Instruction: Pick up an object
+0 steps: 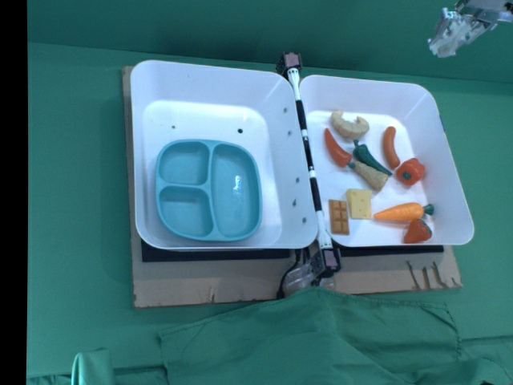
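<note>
The right bin (449,207) holds several toy foods: a tan croissant (349,123), a red chili (337,147), a dark green pepper (371,157), a red sausage (390,146), a red bell pepper (410,171), a cheese wedge (360,203), a brown waffle (339,216), a carrot (401,212) and a strawberry (417,231). My gripper (449,32) hangs high at the top right corner, above and beyond the right bin's far edge, away from every object. Nothing shows between its fingers.
The left bin (200,87) holds a teal divided plate (208,189). A black-and-white striped bar (309,163) runs between the bins. Both bins rest on a cardboard sheet (184,291) over green cloth, which is rumpled at the front (321,339).
</note>
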Action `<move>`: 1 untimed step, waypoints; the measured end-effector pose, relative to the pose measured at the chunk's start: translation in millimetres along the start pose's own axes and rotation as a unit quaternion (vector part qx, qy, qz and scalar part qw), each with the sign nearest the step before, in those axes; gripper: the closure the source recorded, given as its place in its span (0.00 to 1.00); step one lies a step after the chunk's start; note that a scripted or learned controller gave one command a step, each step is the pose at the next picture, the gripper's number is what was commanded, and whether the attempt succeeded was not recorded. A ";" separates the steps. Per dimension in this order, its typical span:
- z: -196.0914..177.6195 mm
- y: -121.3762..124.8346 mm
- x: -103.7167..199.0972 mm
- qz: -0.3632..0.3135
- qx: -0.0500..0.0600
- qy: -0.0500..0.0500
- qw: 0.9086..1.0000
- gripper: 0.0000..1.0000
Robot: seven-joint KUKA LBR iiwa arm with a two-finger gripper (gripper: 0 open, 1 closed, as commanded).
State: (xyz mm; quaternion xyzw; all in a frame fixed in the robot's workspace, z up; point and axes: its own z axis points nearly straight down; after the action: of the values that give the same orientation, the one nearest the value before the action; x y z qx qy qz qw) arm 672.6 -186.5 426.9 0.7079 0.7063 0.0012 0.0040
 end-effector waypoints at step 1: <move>-9.6 -13.9 -0.8 0.001 0.001 0.001 1.000 1.00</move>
State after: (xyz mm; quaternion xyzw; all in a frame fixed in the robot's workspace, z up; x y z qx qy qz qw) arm 658.6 -187.3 436.4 0.7088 0.7054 0.0009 0.0026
